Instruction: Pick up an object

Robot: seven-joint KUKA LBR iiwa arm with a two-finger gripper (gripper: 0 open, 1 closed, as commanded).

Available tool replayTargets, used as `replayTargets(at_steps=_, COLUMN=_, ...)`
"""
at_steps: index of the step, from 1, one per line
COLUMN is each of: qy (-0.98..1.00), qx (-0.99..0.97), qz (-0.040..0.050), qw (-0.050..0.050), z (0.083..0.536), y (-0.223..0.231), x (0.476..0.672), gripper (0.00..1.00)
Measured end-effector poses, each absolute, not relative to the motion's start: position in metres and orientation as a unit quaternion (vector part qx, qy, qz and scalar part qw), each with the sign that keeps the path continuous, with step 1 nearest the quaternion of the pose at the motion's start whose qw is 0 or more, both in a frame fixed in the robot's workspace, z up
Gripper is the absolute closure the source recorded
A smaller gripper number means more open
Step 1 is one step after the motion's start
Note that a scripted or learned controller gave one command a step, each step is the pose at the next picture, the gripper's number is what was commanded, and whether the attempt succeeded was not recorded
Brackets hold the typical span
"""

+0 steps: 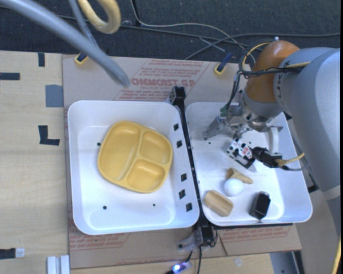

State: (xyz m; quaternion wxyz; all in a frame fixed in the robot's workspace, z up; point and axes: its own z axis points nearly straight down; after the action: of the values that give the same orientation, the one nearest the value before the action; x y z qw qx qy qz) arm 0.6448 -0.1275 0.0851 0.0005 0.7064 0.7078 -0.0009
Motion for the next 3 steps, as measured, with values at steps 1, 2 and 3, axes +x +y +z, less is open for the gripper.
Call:
replayTargets(at_steps=1, qy=0.708, qx=0.706, qz=-0.0012, qw=0.001, z=0.095, y=-0.127, x=0.645, gripper=1.00)
replayTargets(at_steps=2, qy=0.707, qx=0.707, qz=0.0007, qw=0.001, z=0.156, y=-0.133, x=0.648, gripper=1.00)
replayTargets(at_steps=3, qy=0.708, qx=0.706, qz=0.0013, qw=0.002, z=0.219, y=-0.130, x=0.650, gripper=1.00)
